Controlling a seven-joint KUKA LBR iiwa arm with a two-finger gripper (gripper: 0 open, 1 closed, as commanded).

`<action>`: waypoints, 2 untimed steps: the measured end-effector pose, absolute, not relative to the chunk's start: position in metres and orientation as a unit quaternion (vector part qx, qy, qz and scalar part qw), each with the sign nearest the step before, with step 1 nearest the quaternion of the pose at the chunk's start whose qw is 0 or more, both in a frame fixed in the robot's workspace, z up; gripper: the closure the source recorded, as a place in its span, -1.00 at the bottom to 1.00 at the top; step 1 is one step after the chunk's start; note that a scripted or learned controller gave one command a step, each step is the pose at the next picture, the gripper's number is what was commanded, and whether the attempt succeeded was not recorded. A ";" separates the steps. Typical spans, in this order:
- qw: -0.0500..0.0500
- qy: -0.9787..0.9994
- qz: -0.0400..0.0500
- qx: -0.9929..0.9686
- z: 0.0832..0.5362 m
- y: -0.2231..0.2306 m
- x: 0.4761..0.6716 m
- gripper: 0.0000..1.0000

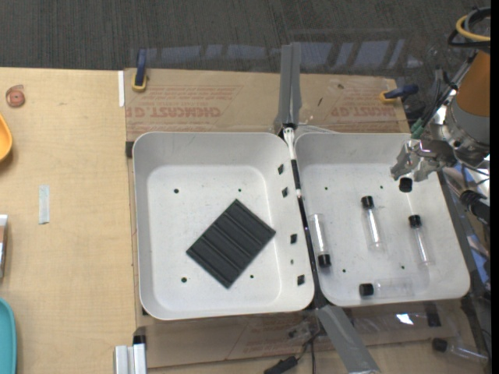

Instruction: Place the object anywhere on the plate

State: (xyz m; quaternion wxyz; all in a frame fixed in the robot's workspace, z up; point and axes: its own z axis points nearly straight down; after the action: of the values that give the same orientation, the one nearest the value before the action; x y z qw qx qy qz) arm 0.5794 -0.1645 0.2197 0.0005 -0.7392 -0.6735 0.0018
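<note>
desk [70,287]: pale wood surface, bare grain, far left of the view.
- orange item [3,142] cut off by the left edge; teal item [5,341] cut off at the lower left corner.
- small round pinkish disc [14,96] near the far edge; short grey strip [44,205] lying flat, well apart from it.

floor [234,14]: dark carpet beyond the far edge of the desk.

cardboard sheet [203,104]: brown, printed in red, under both bins; blue and yellow clamp [140,75] at its far left corner, a second clamp [396,94] towards its far right.

left bin [144,232]: shallow, white, rounded corners.
- plate [231,242]: black, ribbed, rectangular, lying flat and turned at a slant near the bin's middle.

grey bar [288,84]: runs from the far edge to the seam where the two bins touch; small black clips along that seam.

right bin [456,267]: shallow, white.
- tube one [317,232]: clear, black cap at the near end, just beside the left wall.
- tube two [373,228]: clear, black cap at the far end, near the middle.
- tube three [390,287]: clear, black cap at its left end, lying along the near wall.
- tube four [421,248]: clear, black cap at the far end, near the right wall.
- all four are well apart from the plate.

arm [468,123]: grey with orange band, reaching in over the right bin's far right corner; whether the jaws are open or closed cannot be told.
</note>
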 end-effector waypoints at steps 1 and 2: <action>0.001 -0.780 0.001 -0.626 0.281 -0.135 0.478 1.00; 0.000 -0.845 0.001 -0.535 0.211 -0.062 0.623 1.00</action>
State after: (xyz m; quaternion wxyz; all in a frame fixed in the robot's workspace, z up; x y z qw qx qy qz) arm 0.6230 -0.0620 0.2114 0.0001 -0.5345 -0.8451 0.0007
